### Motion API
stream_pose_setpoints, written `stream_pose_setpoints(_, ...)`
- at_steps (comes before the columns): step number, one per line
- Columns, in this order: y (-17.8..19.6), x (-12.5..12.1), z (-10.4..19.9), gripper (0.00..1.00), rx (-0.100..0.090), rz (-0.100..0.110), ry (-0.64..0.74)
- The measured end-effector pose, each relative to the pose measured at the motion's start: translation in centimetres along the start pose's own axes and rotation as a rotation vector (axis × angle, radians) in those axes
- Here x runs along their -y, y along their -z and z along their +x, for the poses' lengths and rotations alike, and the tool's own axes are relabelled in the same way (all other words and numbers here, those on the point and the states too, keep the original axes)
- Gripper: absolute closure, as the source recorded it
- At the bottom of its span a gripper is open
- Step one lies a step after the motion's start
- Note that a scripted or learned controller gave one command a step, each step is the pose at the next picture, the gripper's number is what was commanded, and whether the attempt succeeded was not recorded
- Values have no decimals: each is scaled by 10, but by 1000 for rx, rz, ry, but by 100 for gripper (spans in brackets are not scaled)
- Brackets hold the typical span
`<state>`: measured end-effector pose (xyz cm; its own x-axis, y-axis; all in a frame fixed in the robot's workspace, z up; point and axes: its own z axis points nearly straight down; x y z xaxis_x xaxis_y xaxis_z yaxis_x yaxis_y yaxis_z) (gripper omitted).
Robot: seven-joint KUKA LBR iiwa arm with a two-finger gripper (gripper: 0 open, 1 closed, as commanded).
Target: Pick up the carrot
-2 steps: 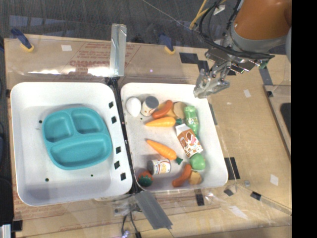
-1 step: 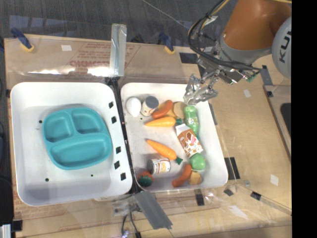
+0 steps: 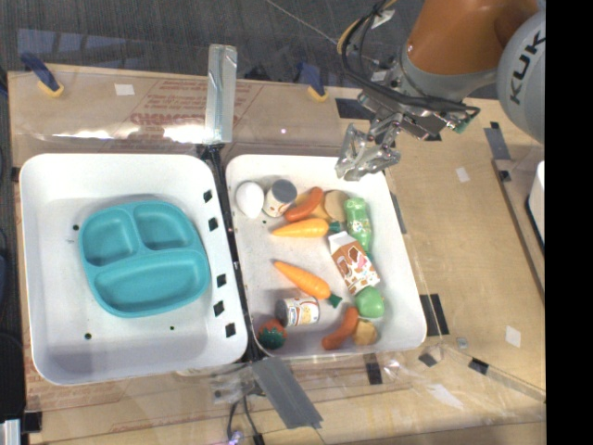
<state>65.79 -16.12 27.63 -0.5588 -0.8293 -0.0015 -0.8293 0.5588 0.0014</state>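
Observation:
An orange carrot (image 3: 301, 279) with a green stem end lies at a slant in the middle of the right bin (image 3: 409, 290). A second, paler orange carrot (image 3: 301, 228) lies just behind it, pointing left. My gripper (image 3: 367, 154) hangs over the far rim of the right bin, well behind both carrots and a little to their right. It holds nothing that I can see.
Around the carrots lie a white egg (image 3: 249, 197), a small can (image 3: 283, 193), a red-orange sausage (image 3: 304, 204), a green bottle (image 3: 358, 222), a carton (image 3: 354, 262), a lime (image 3: 370, 302) and a tin (image 3: 299, 311). The left bin (image 3: 46, 341) bears a teal divided plate (image 3: 144, 256).

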Motion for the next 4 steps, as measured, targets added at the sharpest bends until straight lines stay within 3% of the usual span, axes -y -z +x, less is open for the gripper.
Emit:
stream_pose_setpoints(1, -29, 1, 3, 100, -2, -4, -98)
stream_pose_setpoints(2, 125, 28, 41, 100, 1, 10, -139)
stream_pose_setpoints(3, 38, 23, 40, 100, -2, -9, 135)
stream_pose_setpoints(4, -9, 9, 53, 100, -3, -5, -133)
